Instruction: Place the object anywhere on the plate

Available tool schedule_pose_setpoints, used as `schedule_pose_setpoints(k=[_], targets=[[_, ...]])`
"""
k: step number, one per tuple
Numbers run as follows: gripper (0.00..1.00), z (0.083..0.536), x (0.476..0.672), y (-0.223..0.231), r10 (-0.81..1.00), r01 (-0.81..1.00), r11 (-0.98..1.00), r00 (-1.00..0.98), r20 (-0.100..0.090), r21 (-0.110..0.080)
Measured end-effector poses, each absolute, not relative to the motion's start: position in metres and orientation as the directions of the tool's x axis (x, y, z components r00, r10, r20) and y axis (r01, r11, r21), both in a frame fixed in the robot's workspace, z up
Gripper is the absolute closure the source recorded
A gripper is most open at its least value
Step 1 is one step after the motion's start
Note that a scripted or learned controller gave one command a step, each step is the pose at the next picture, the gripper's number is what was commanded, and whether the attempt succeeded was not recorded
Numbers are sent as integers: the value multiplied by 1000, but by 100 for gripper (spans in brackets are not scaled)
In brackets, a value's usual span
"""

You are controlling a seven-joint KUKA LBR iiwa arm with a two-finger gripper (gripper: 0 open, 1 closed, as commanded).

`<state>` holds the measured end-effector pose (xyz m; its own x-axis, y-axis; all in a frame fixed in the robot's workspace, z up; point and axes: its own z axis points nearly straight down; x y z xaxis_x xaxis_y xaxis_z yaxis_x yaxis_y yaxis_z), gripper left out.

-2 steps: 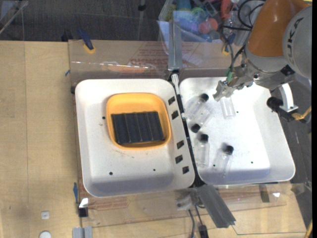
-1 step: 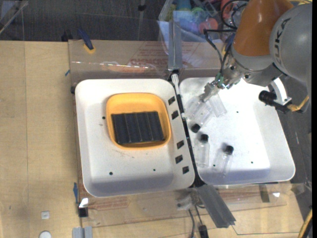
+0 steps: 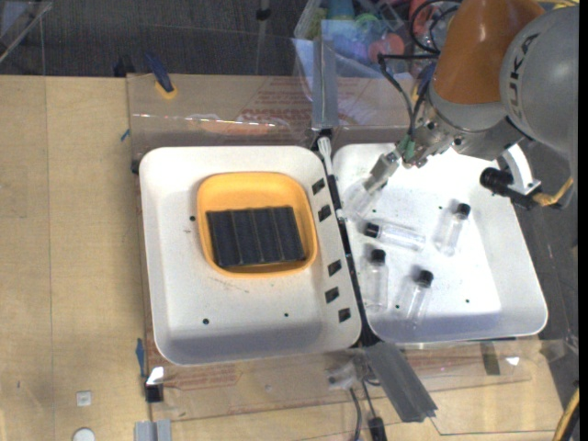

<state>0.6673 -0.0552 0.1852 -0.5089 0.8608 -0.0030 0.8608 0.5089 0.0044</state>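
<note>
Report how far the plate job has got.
Done: nothing yet; the orange plate in the left bin carries only its dark ridged insert. In hand: the gripper hangs over the right bin near its left edge, with nothing visibly between its fingers. Left: grasp one of the four clear vials, carry it across the divider and set it on the plate.

Wooden bench [image 3: 64,246] (pale), bearing two white bins [image 3: 165,329].

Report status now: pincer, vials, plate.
Pincer low over right bin's left side, near the divider. Four clear vials lie loose in that bin. Orange plate in left bin carries only a dark ribbed insert. Nothing blocking.
</note>
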Motion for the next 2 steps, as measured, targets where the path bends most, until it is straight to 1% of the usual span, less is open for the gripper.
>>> schedule_pose_setpoints(k=[1, 2], targets=[[0, 225, 667, -103, 833, 833, 553, -553, -4, 4], [0, 238, 668, -134, 814, 814, 580, -580, -6, 4]])
